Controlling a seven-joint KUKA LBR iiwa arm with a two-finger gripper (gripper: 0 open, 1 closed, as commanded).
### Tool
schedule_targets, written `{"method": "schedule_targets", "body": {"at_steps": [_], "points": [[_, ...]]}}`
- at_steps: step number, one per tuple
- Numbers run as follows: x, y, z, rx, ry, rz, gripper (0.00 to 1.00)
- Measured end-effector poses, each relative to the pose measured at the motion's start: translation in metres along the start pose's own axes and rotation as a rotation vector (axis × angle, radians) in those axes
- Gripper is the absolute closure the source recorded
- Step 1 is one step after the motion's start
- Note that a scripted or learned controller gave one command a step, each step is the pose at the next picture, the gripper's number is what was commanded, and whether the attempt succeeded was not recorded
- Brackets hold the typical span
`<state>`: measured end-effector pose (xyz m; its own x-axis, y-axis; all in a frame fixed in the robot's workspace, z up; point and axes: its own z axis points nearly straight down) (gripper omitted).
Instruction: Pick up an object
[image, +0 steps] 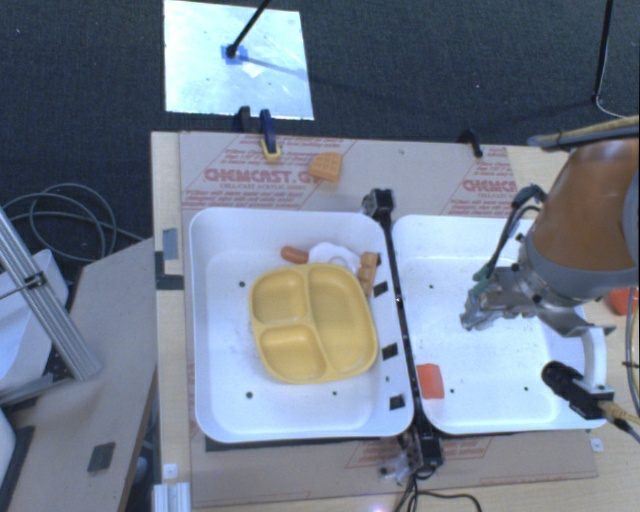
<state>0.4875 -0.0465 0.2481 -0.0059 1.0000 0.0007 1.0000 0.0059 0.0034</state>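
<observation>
Two shallow white plastic bins sit side by side on the table (170, 330) — the left bin (220, 400) and the right bin (500, 400). The grey arm with its orange band (590, 210) hangs over the right bin, its metal claw (483, 310) low above bare white floor; whether the claw is spread or pressed together I cannot tell, and nothing shows between its tips. Most pickable things lie in the left bin: a yellow three-compartment plastic tray (312, 322), a small white piece (332, 257) behind it, a small orange sausage-shaped toy (294, 255) and a tan block (368, 268). The nearest candidate, a small orange-red block (429, 380), sits at the right bin's near-left corner — well apart from the claw. A descent from here would likely close on nothing; a try at the block risks the bin wall blocking one finger.
</observation>
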Motion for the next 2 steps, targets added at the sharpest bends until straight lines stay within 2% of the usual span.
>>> {"method": "schedule_targets", "body": {"at_steps": [2], "points": [[-0.0058,-0.0004,-0.0004,0.001,0.0,0.003,1.0]]}}
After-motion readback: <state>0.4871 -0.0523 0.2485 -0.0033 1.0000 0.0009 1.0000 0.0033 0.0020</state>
